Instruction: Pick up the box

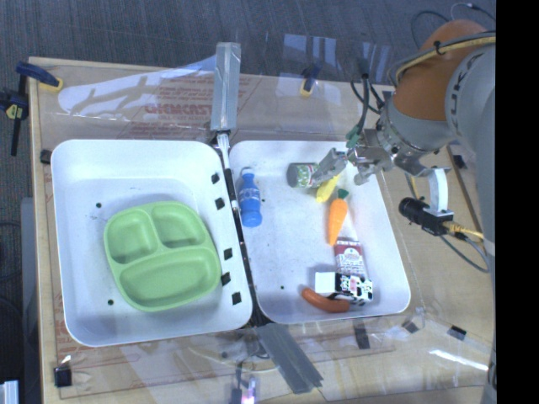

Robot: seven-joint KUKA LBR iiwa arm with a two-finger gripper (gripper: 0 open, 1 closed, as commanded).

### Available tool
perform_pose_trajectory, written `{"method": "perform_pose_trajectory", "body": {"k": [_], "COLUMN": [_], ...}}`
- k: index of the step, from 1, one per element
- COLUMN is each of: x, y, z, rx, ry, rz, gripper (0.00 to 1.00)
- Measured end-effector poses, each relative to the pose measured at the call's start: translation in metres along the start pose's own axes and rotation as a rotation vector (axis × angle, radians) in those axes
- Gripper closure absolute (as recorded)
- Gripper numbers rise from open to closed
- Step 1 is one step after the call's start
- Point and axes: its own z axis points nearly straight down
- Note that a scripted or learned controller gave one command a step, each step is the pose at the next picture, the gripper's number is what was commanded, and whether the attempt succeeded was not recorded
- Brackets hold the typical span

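Nearest edge of the right white bin (396, 297): a red sausage-shaped toy (325, 300), and touching it the small cow-print carton box (346, 273) — the target, lying flat. Beyond it an orange plastic carrot (337, 218), a yellow banana-like piece (328, 188) and a grey-green can (301, 174). Gripper (354, 160) hangs over that far cluster, well apart from the box; I cannot tell its opening, and nothing is seen in it. Risk: descending here grabs clutter — not the box.
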Motion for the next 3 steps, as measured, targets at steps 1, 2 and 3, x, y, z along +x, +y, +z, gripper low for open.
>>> {"method": "perform_pose_trajectory", "body": {"k": [1,2,3], "x": [0.000,0.050,0.082], "y": [-0.051,-0.115,-0.035], "z": [0.137,0.144,0.142], "rx": [0.001,-0.001,-0.002], "ry": [0.000,0.001,0.000], "rz": [0.049,0.106,0.065], "gripper": [0.00,0.00,0.00]}}
